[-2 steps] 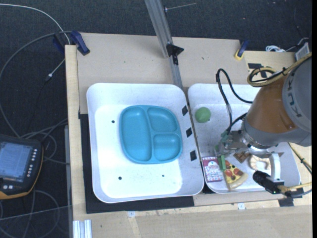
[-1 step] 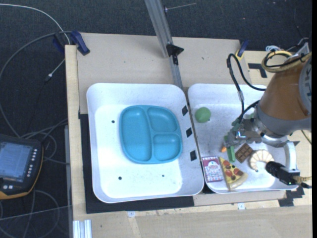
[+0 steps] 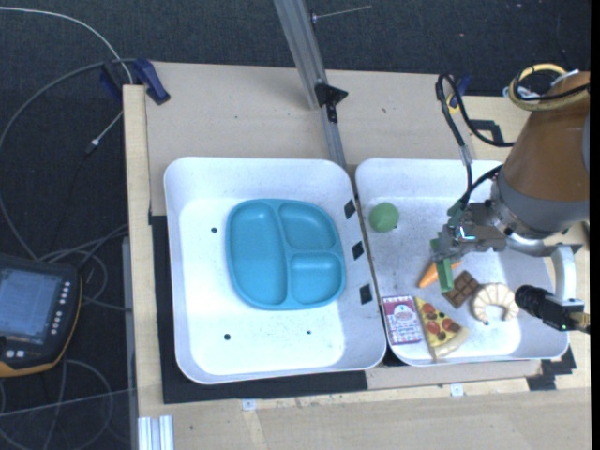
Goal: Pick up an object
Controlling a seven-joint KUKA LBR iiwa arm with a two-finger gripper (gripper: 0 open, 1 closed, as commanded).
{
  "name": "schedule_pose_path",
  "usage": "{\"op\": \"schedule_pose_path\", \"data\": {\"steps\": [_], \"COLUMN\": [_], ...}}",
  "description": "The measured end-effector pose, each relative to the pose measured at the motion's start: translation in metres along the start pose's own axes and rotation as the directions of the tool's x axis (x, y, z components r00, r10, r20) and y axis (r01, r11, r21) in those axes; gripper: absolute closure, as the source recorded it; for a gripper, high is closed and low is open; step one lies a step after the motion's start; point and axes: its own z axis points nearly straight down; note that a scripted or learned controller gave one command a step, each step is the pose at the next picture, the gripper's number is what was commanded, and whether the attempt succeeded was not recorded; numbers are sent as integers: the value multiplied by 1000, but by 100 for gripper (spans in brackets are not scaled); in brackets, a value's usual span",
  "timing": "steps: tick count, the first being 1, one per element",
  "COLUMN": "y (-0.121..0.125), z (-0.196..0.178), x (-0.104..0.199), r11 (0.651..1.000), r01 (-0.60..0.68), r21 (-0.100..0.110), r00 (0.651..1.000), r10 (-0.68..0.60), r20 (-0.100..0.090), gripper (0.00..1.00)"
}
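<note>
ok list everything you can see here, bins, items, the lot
white bins: 2, white, side by side on the bench
divided plate: 1, light blue, three compartments, middle of the left bin
green ball: 1, green, upper left of the right bin
carrot: 1, orange, right bin, just below the gripper
brown block: 1, brown, right bin, right of the carrot
croissant: 1, pale tan, right bin, right of the brown block
pizza slice: 1, yellow with red spots, front of the right bin
small box: 1, red and white, front left of the right bin
handheld pendant: 1, dark with orange edge, left of the bench
arm: 1, grey with an orange band, from the right
gripper: 1, dark, low over the right bin
</note>
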Motion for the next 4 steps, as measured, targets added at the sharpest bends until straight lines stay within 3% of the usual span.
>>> {"op": "schedule_pose_path", "data": {"steps": [1, 3, 4], "y": [2, 60, 78], "z": [-54, -31, -29], "x": [0, 101, 142], "r11": [1000, 1000, 1000], "r01": [-1, 4, 2], "r21": [-1, 5, 5], "r00": [1000, 1000, 1000], "r10": [1, -4, -2], "r20": [0, -3, -2], "gripper": [100, 100, 100]}}
